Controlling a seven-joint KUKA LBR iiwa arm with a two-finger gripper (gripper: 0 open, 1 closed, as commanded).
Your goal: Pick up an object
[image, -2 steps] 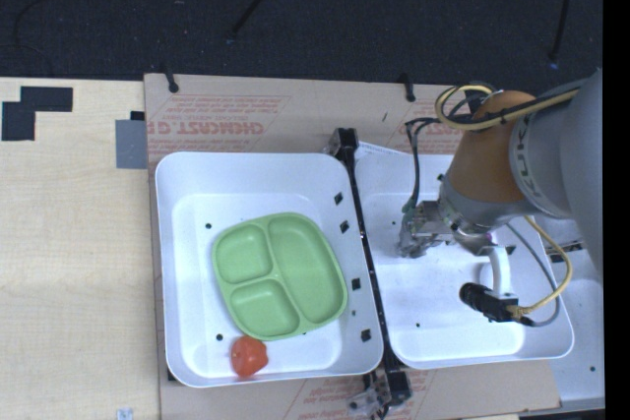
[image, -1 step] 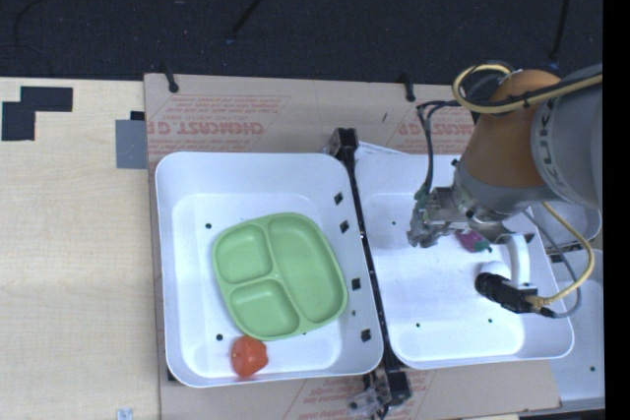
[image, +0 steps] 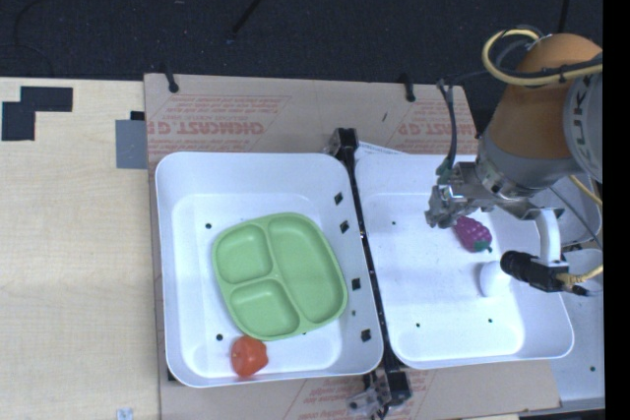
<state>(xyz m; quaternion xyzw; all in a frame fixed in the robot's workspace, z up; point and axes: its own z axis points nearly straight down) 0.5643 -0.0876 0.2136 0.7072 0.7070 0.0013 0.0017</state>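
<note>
A purple grape-like bunch [image: 473, 233] lies in the right bin [image: 423, 330], toward its right side. Just below it rests a small white egg-shaped object [image: 488, 278]. My gripper [image: 448, 205] hangs low over the right bin, just up and left of the purple bunch, close to it or touching it; nothing shows between the gripper's parts. In the left bin [image: 187, 211] a green divided plate [image: 280, 274] lies flat, and a red-orange object [image: 248, 356] sits near that bin's front wall.
The grey arm with its orange band [image: 539, 103] covers the right bin's far right corner. A black fitting with cables [image: 532, 270] sticks out beside the white object. A black divider [image: 359, 251] runs between the bins.
</note>
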